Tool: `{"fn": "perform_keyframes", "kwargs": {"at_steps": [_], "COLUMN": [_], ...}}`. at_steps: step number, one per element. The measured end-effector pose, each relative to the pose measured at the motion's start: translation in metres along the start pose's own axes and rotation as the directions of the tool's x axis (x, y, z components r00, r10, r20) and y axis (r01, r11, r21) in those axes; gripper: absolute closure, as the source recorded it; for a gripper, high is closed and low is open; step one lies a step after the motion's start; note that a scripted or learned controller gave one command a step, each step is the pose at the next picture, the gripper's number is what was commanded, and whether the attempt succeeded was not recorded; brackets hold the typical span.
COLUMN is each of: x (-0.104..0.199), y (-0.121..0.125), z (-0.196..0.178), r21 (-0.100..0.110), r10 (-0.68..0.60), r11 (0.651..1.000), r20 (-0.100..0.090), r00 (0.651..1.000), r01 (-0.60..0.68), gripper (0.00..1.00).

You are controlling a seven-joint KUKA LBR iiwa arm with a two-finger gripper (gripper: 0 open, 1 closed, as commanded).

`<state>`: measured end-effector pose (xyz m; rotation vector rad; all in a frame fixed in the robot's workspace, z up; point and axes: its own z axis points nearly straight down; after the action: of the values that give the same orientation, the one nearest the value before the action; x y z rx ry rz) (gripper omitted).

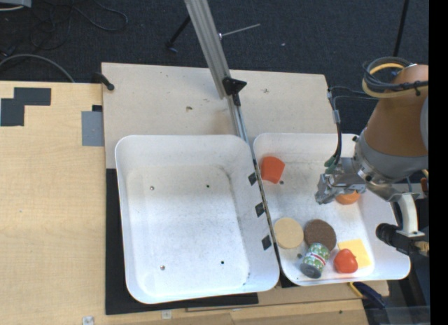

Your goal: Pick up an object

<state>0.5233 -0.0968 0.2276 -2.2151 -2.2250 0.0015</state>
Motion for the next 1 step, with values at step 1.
{"fn": "perform_keyframes", "kwargs": {"at_steps": [1], "x": [0.0581], "y": [0.0107], "z": [0.0087], "r21": [0.002], "r10": [0.0], "r11": [1.0], "r20": [-0.002], "r00": [1.0], "r01": [0.0], "gripper": [1.0]}}
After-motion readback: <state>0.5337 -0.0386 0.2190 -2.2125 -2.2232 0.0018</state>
